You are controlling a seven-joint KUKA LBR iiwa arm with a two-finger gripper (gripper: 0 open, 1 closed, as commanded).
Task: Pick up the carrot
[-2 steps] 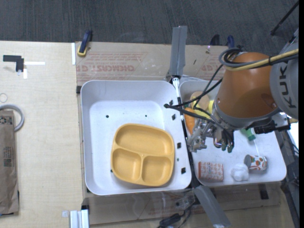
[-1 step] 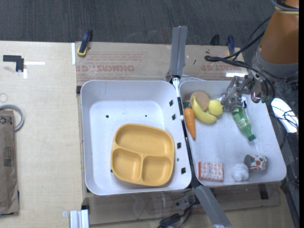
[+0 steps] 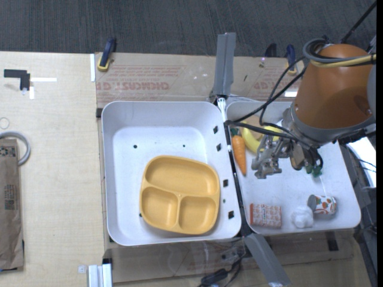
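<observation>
Lying along the right bin (image 3: 350, 217)'s left wall is the carrot (image 3: 239, 154), beside a banana (image 3: 252, 139). Nothing is seen held by the end effector (image 3: 267, 165); how open can't be told. It'd best be lined up across the carrot.

This is a robotics lab: a pale wooden table (image 3: 48, 160) carries two white bins (image 3: 114, 178) clamped side by side over taped cardboard (image 3: 155, 82), a grey-and-orange arm (image 3: 332, 88) trailing black cables (image 3: 281, 91) reaches over them, and dark carpet (image 3: 149, 11) lies beyond.
</observation>
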